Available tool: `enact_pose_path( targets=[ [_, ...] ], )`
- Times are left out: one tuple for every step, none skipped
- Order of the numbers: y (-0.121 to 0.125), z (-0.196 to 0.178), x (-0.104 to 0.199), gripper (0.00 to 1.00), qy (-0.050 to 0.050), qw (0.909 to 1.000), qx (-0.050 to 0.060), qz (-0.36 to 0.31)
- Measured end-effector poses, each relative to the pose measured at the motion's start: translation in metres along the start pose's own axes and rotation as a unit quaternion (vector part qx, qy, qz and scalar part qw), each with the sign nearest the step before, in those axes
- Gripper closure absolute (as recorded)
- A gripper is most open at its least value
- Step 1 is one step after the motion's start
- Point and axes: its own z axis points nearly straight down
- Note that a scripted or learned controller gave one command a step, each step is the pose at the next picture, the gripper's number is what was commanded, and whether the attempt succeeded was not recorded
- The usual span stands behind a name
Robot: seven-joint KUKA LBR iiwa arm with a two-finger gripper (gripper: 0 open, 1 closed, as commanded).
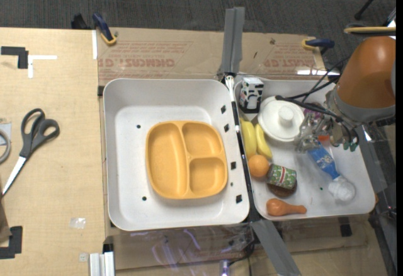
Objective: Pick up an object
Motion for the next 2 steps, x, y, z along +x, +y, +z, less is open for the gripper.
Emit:
enact_pose_path(
  targets=[
    [0.007, -0.179, -0.031, 1.0, 0.01, 0.9966, -0.001, 0.082],
    [0.057, -0.007, 0.004, 1.0, 0.01, 0.9938, -0.004, -0.11]
  ],
)
